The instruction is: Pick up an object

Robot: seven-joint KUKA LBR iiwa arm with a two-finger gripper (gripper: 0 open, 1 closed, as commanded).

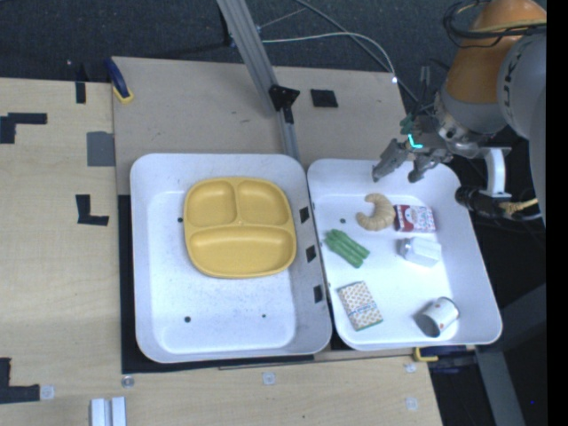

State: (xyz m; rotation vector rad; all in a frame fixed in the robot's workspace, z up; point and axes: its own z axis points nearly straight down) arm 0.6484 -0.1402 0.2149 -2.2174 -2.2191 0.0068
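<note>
- one gripper point(405, 162), fingers spread and empty, hovers above the croissant point(377, 211).
- i'd centre over it, then descend straight.

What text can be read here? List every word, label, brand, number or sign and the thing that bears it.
No text reads clearly in this view.
Red and white carton in the right white bin: bears print, too blurred to read.
Flat patterned card packet: a speckled pattern with a blue edge, no legible words.
Small white box: no readable marking.
Yellow divided plastic plate in the left white bin: plain, no text.
</note>
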